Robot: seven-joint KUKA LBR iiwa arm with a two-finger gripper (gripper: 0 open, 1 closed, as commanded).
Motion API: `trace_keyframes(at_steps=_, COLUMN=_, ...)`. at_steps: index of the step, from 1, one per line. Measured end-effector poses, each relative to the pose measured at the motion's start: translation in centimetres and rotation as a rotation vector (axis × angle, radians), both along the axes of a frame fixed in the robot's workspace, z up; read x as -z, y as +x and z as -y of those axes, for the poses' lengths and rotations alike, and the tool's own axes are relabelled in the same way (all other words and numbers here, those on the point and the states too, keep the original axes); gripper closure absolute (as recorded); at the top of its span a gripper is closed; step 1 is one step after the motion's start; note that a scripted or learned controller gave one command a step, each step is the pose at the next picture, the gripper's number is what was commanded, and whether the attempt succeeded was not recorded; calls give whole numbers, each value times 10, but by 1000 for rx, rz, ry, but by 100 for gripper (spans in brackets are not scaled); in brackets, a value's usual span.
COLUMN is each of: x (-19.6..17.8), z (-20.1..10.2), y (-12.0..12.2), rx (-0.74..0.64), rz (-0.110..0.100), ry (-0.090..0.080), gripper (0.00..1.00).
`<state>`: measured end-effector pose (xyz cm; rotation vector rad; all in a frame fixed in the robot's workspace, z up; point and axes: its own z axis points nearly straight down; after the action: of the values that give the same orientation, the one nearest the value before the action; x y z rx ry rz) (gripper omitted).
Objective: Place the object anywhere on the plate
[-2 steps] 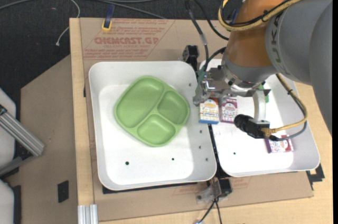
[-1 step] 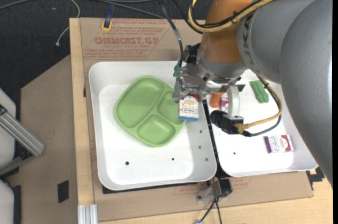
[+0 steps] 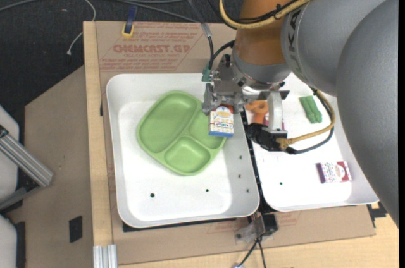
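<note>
- Dark carpet lay behind the bench, with thin cables trailing across it at the upper left.
- On the bench we saw a sheet of brown cardboard (image 3: 152, 45) with red printing, and on it two shallow white bins side by side.
- We found the left bin (image 3: 126, 184) holding a green plate (image 3: 171, 131) with three compartments, lying at a slant in the bin's upper half.
- We saw the right bin (image 3: 304, 194) partly hidden by the arm; along its far side lay a green block (image 3: 311, 108), and near its right edge lay a small maroon and white packet (image 3: 333, 172).
- Something orange (image 3: 258, 111) showed just beside the wrist in the right bin, too hidden for us to name.
- We noted the arm reaching in from the right, its orange band high in the view, with the gripper (image 3: 221, 110) pointing down at the plate's right edge.
- A small carton (image 3: 221, 121), white and blue with a yellow-orange top, sat directly beneath the gripper, over the plate's right rim, close to the wall between the bins.
- We judged the claw clamped on the carton, whose top sat up between the fingertips.
- We could not tell whether the carton touched the plate or hung just above it.
</note>
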<state>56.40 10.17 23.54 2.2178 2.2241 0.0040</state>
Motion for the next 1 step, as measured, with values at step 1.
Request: trace_keyframes(at_steps=1, x=8, z=7, y=2, rx=4, rz=-6, ry=-1, gripper=100)
